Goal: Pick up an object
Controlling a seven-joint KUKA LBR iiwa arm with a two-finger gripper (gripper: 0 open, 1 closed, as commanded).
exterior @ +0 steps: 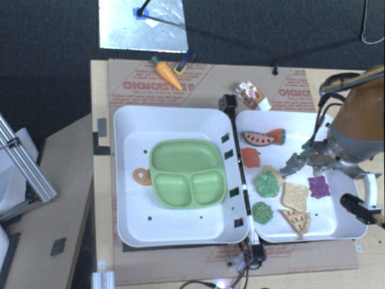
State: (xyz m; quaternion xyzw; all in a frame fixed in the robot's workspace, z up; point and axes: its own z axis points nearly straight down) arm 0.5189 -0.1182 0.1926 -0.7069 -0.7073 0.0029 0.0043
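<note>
My gripper (293, 164) hangs over the right bin (343, 227), on the arm that comes in from the right. It sits just above and right of a green lettuce piece (267, 183) and up-left of a slice of toast (295, 195). A purple toy (319, 186) lies right of the toast, under the wrist. Further items in this bin are a watermelon slice (263, 138), a red piece (250, 158), a broccoli floret (262, 212) and a pizza slice (296, 220). Nothing is visibly held.
The left bin (129, 221) holds a green divided plate (186, 172) and a small orange ring (142, 176). Behind the bins lie a toy carrot (168, 75), a small red-and-white packet (252, 95) and a silver sheet (142, 17).
</note>
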